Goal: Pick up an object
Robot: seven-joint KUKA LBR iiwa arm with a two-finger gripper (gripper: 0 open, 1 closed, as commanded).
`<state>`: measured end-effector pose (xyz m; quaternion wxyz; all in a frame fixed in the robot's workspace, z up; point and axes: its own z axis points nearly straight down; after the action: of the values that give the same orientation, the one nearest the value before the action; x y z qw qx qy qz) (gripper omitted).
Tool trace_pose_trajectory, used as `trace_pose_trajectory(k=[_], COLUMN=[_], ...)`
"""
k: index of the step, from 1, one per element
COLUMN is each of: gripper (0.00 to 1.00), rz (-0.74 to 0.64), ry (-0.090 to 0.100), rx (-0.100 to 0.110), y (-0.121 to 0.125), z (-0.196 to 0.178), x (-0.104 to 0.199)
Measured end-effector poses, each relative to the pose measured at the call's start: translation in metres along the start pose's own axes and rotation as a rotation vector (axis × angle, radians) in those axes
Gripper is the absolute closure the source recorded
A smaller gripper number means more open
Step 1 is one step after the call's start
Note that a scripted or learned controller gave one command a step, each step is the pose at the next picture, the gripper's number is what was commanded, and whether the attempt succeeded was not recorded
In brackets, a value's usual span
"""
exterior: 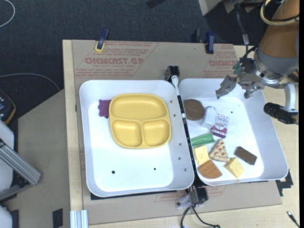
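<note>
My gripper (237,90) hangs over the far end of the right bin (266,127), its two fingers (225,88) spread open with nothing between them. Below it in that bin lie a round brown cookie (194,109), a clear wrapped packet (216,122), a green stick (202,139), a yellow cheese block (201,154), a pizza slice (219,151), a chocolate bar (245,155), a cheese cube (235,167) and a tan biscuit (209,170). The cookie is the nearest, a little to the gripper's left and toward me.
The left bin (137,175) holds a yellow divided tray (140,120) with a purple item (103,107) partly tucked at its left side. Clamps (99,42) hold the cardboard under the bins. The arm's grey and orange body (280,37) rises at the right.
</note>
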<state>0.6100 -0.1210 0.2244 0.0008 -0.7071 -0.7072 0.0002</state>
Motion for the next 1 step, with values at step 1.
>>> trace_pose_trajectory(k=[1], gripper=[0.00], rz=[0.000], ry=[0.000], rx=[0.003], y=[0.0015], z=[0.0420], x=[-0.0003])
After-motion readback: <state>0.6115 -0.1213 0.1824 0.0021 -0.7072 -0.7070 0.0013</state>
